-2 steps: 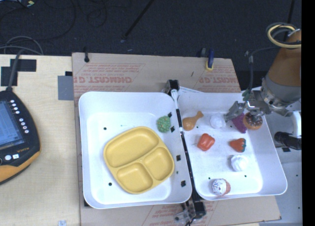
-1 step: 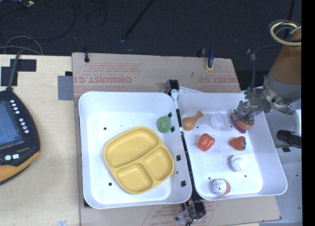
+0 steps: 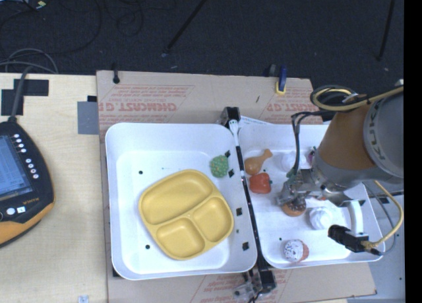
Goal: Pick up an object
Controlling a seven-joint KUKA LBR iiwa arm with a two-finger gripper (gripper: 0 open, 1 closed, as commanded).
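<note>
Grey arm (image 3: 369,150) over crowded right bin (image 3: 270,255), fingers' (image 3: 293,196) state unclear, above brown disc (image 3: 293,209)

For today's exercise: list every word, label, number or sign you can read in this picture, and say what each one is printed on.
"CHEMCREST", or close to it: red print, upside down, on the cardboard sheet behind the bins; the letters are blurred, so the reading is unsure.
More red print on the cardboard's front edge: too blurred to read.
Handheld controller screen: text too small to read.

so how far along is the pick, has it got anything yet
Done: the gripper is down in the right white bin, right over a small round orange-brown object. In hand: nothing visibly held. Left: closing on an object and lifting it out.
</note>
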